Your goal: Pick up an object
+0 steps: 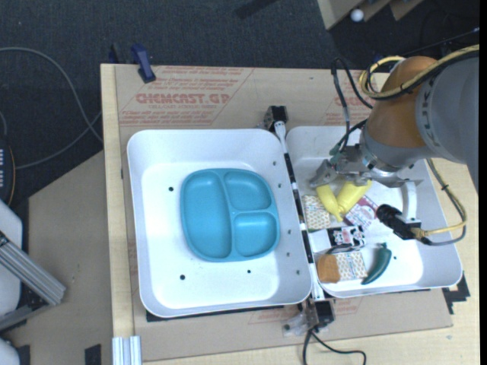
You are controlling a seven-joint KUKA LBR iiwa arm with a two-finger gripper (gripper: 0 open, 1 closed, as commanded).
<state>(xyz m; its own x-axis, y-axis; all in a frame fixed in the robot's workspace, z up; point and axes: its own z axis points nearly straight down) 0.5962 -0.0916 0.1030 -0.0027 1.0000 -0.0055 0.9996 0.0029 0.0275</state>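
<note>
White plastic makes up the 2 shallow bins on the bench. From the overhead camera, the left bin (152, 166) holds a blue divided plate (228, 213) with 3 compartments, lying flat near the bin's middle. The right bin (437, 268) carries the loose items: 2 yellow pieces (338, 198) side by side near its upper middle, a patterned packet (316, 211) just left of them, a small red-and-white packet (361, 214) to their lower right, a dark printed card (346, 237) below, a brown block (328, 268) touching a patterned pouch (350, 264) near the front wall, and a green pepper-shaped toy (378, 264) at the front right. The grey and orange arm (415, 112) leans in from the right, and the gripper (344, 170) sits low over the yellow pieces, just above them. Whether it is wide, narrow or clamped on anything cannot be told at this angle.
</note>
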